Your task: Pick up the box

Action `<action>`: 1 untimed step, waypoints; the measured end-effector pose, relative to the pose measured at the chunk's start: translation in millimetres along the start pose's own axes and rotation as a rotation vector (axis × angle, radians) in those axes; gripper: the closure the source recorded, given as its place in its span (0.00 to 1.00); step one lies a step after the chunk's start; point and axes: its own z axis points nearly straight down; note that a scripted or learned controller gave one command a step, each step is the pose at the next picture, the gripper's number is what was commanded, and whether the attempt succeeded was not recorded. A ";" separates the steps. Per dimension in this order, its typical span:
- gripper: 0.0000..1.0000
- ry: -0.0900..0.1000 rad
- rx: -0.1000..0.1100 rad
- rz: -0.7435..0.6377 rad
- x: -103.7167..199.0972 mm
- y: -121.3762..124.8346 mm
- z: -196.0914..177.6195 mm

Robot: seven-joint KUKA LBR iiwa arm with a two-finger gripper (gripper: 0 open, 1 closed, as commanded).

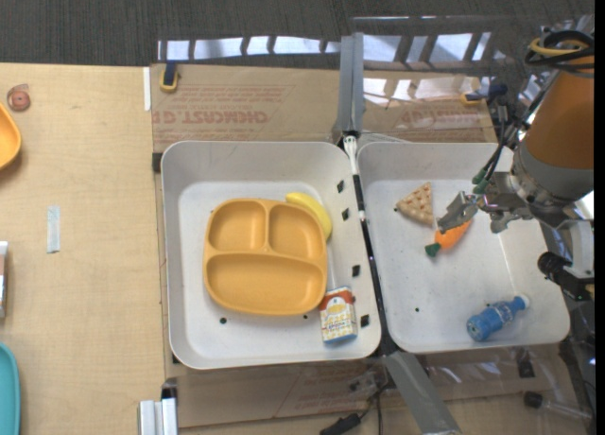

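Lying at the lower right corner of the left bin (180, 234), the box (338, 317) sits just beside the yellow divided plate (267, 257). Further right, in the right bin (529, 329), the gripper (480, 210) hangs with fingers spread apart over the toy carrot (447, 237), holding nothing.

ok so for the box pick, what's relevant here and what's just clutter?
Relevant:
- box, left bin's front right corner
- hand, over the right bin

Clutter:
- orange tray
- banana
- carrot
- cracker
- blue bottle
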 end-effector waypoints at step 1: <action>0.00 0.000 -0.001 0.050 10.8 13.0 110.9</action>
